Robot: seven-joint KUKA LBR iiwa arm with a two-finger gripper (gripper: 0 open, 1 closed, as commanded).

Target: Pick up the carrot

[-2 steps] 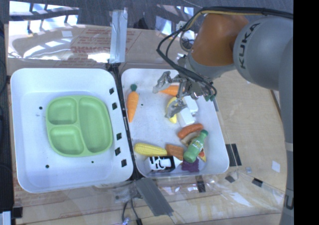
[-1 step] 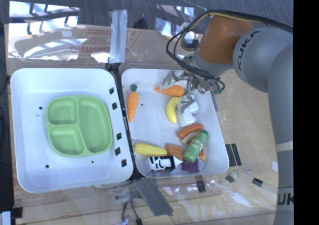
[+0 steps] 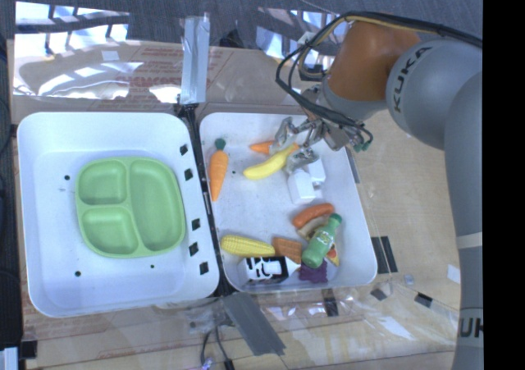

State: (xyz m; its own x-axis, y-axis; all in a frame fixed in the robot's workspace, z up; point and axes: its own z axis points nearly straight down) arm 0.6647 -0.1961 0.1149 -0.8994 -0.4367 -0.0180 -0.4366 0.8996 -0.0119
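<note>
Carrot (image 3: 218,173) first: it's lying in the right bin (image 3: 349,165), right up against the left wall, green top pointing away from you and the orange tip pointing back toward the near edge. Nothing's touching it. Your tool (image 3: 300,145) is hanging over the far part of that same bin, well apart from the carrot, sitting just above a yellow banana (image 3: 267,166) and a small orange piece (image 3: 262,147), with a white block (image 3: 302,185) just below it. I honestly can't tell how the tool is set from this angle, it's all metal and cables mashing together.

Near the front of the right bin you're looking at a pile: corn cob (image 3: 246,245), green bottle (image 3: 321,240), another orange veggie (image 3: 314,215), plus a black and white item (image 3: 264,267). The left bin (image 3: 41,163) is carrying a green divided plate (image 3: 130,207).
</note>
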